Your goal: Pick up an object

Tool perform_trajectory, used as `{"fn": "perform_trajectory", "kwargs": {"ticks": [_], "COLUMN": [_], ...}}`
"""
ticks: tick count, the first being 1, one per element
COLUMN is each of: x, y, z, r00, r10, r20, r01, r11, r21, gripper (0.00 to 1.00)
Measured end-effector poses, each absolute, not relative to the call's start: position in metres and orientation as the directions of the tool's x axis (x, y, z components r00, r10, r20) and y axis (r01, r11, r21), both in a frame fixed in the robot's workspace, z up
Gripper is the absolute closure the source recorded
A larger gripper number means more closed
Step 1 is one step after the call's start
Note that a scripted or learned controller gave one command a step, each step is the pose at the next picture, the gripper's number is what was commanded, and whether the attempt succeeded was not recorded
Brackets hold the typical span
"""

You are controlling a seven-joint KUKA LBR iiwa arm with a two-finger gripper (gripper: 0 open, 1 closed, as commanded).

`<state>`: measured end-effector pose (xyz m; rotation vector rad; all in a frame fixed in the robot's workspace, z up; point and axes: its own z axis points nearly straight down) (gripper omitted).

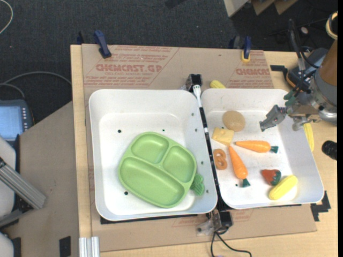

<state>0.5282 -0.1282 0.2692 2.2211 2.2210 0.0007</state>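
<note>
Green tray (156, 168) glossy plastic; white bins (105, 143) smooth plastic; bench (86, 79) matt printed cardboard.

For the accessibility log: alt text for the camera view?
The gripper hovers over the right bin, above toy food including two carrots and a corn cob. The left bin holds a green divided plate.

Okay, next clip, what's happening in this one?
A robot arm reaches in from the right, its gripper hovering over the right bin with nothing between its fingers. That bin holds toy food: two carrots, a round bun, a cheese wedge, a pretzel, a strawberry and a corn cob. The left bin holds a green divided plate. Nothing has been picked up yet.
</note>
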Motion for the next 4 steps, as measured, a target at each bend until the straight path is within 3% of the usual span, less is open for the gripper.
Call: {"fn": "perform_trajectory", "kwargs": {"ticks": [1, 2, 3, 4], "x": [0.475, 0.486, 0.486, 0.501], "y": [-0.095, -0.112, -0.112, -0.003], "z": [0.18, 0.08, 0.095, 0.19], "r00": [0.0, 0.002, 0.003, -0.014], "r10": [1.0, 1.0, 1.0, 1.0], "r20": [0.005, 0.001, -0.002, 0.004], "r01": [1.0, 1.0, 1.0, 1.0], "r11": [0.0, -0.002, -0.003, 0.014], "r21": [-0.014, -0.002, 0.002, 0.011], "gripper": [0.0, 0.0, 1.0, 1.0]}}
